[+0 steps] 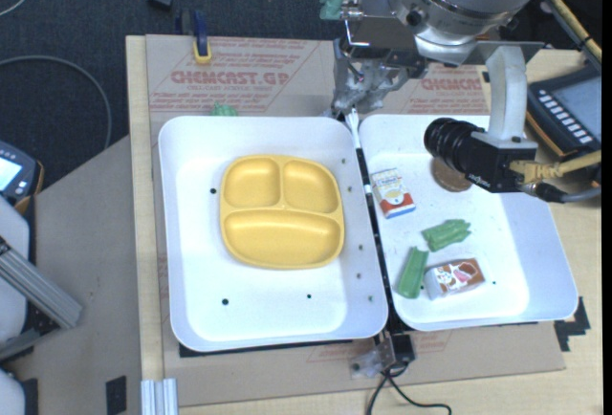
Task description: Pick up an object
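I see the hand [361, 96] at the upper middle of the frame, above the far edge where the two bins meet; I cannot tell how it is set. In the left bin [186, 212] lies a yellow divided plate [282, 212]. In the right bin [535, 251] I see a small red and white box [392, 192], two green pieces [446, 233] [413, 272] and a brown packet [452, 277] at the lower part, none touching the hand.
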`<state>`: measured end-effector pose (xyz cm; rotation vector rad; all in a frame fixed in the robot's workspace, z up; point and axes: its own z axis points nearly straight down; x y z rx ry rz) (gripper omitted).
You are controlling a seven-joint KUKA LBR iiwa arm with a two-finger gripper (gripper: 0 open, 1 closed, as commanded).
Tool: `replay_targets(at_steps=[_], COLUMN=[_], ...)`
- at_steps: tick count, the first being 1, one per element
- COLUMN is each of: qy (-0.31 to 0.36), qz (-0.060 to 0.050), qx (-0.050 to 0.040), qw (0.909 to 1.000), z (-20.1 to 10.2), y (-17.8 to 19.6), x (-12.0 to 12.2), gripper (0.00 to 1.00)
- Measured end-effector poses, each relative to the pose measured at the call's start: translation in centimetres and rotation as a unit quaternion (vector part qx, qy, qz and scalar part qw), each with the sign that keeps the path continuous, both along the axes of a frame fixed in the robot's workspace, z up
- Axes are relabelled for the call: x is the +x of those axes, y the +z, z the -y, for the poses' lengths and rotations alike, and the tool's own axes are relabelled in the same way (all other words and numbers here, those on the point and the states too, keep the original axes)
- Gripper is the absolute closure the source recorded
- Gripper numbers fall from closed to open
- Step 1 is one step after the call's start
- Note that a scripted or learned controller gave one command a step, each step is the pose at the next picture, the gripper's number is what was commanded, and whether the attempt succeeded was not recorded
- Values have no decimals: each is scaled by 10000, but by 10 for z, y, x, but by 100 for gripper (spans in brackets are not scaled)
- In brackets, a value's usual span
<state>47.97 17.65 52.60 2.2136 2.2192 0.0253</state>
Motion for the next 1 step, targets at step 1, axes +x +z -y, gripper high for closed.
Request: replay_targets(at_steps=[1], qy=[-33], qz=[-134], qx=[-52], qw=[9999], z=[23], y=[-120], x=[-1], gripper=[100])
